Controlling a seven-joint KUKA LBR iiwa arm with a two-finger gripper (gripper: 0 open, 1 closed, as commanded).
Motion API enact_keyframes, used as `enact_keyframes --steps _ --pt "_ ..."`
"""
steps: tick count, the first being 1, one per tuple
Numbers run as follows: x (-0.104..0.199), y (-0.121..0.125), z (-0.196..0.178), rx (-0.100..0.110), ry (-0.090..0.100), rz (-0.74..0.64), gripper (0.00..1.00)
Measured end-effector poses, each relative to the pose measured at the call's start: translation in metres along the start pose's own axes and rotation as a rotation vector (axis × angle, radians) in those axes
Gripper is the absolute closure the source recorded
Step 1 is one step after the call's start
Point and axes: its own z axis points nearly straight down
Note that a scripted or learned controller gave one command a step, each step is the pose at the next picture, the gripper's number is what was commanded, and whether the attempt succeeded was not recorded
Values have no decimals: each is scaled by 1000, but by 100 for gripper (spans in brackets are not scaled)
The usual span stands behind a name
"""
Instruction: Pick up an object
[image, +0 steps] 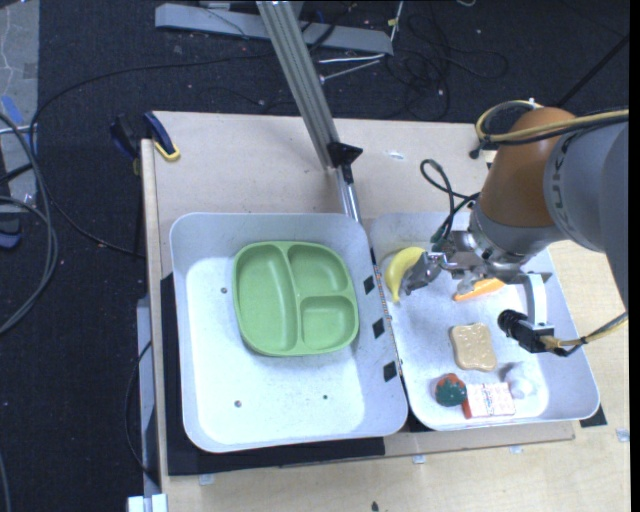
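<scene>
A pale green divided plate (296, 298), a yellow banana (401, 268), an orange carrot (479, 290), and tan toast (473, 346) sit in speckled white bins (210, 400).

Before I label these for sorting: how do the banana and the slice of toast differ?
The banana is yellow and curved; the slice of toast is tan and squarish. The banana lies at the right bin's left edge, close to the gripper; the toast lies nearer the bin's middle, apart from it. Both lie in the same bin.

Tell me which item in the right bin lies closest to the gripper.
The banana, at the bin's upper left, right beside the gripper. The carrot is a little farther; the bread, ball and box lie lower down.
</scene>
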Motion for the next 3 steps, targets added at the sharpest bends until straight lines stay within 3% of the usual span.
enact_keyframes --steps 1,2,3 --pt "1 0 52 -2 1 0 0" --pt "0 1 40 -5 0 1 100" --pt "3 6 -3 -9 0 -3 100"
